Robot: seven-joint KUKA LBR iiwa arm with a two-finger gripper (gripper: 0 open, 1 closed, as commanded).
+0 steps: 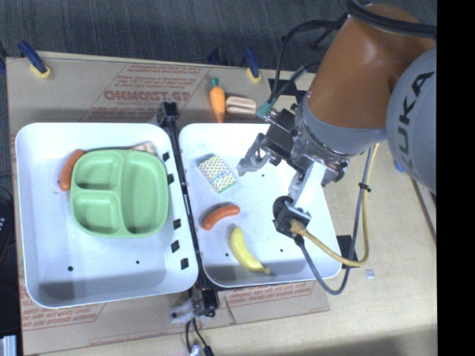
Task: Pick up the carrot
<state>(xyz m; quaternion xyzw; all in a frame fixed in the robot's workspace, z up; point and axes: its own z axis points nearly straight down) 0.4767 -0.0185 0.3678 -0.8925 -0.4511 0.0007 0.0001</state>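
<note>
Banana (247,251) near front rim; carrot (217,101) outside bins; tool (254,157) fingers apart, empty.

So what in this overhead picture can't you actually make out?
- The grey metal hand: small and backed by the wrist, so its grip is unclear.
- The orange sausage in the left white bin: partly hidden by the green divided plastic plate.
- The orange toy carrot, outside the bins: its far tip is too small to read.
</note>
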